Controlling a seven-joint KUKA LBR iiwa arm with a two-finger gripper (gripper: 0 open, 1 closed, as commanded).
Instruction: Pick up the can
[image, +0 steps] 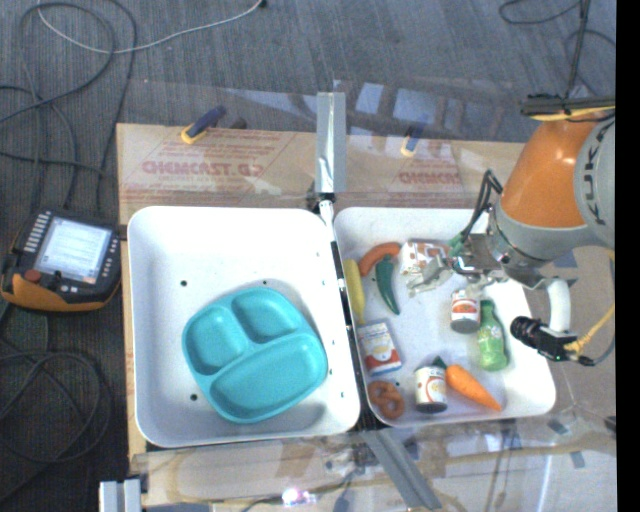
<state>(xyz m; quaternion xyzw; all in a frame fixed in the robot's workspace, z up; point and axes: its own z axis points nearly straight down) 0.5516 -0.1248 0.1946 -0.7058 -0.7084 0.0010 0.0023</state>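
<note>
Grey carpet strewn with cables surrounds a bench whose two white bins sit side by side. A teal divided plate (256, 350) lies in the left bin (160, 250); the right bin (535, 395) holds the clutter. Two cans stand in it: one can (464, 309) near the bin's centre, just at 9 o'clock of a green bottle (491, 338), and a second can (430, 387) toward 6 o'clock, touching an orange carrot (472, 387). Other pieces include a small carton (379, 348), a green pepper (387, 287) and a yellow corn cob (355, 288).

The gripper (462, 262) hangs over the bin's upper middle, just at 12 o'clock of the centre can. Nothing is lifted; both cans rest on the bin floor, so by my judgement the pick is not yet made and the descent, the grasp and the lift all remain.

Whether its fingers stand apart or together I cannot tell: wrist hardware and tangled wiring mask them. A crumpled, possibly foil item (425, 262) beside the gripper is hard to identify. The arm's elbow is cut off at 3 o'clock.
</note>
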